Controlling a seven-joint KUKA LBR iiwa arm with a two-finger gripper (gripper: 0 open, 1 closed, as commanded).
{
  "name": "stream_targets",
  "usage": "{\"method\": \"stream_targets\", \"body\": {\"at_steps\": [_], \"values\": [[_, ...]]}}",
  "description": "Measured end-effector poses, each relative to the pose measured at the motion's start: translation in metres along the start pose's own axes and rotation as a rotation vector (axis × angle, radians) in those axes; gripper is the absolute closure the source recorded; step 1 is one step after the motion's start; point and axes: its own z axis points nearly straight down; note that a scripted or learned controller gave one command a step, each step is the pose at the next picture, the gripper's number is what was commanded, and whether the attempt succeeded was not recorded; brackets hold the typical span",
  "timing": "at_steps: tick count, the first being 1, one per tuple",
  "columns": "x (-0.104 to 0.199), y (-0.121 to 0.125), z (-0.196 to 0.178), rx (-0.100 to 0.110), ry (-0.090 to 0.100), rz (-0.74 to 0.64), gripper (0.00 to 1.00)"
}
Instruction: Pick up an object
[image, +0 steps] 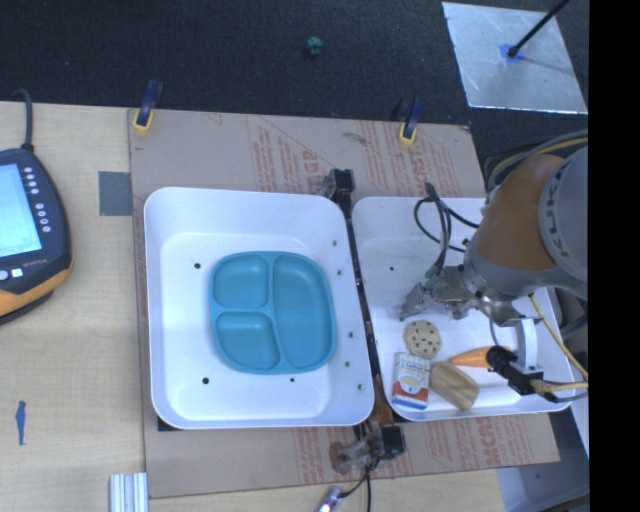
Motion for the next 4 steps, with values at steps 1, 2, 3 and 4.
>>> {"method": "stream_targets", "body": {"at_steps": [1, 2, 3, 4], "values": [[0.012, -0.045, -0.002, 0.001, 0.0, 0.001, 0.0], [0.011, -0.044, -0.014, 0.0, 0.0, -0.001, 1.0], [0.011, -0.044, -0.014, 0.0, 0.0, -0.001, 0.0], [0.01, -0.043, -0.024, -0.001, -0.003, -0.004, 1.0]]}}
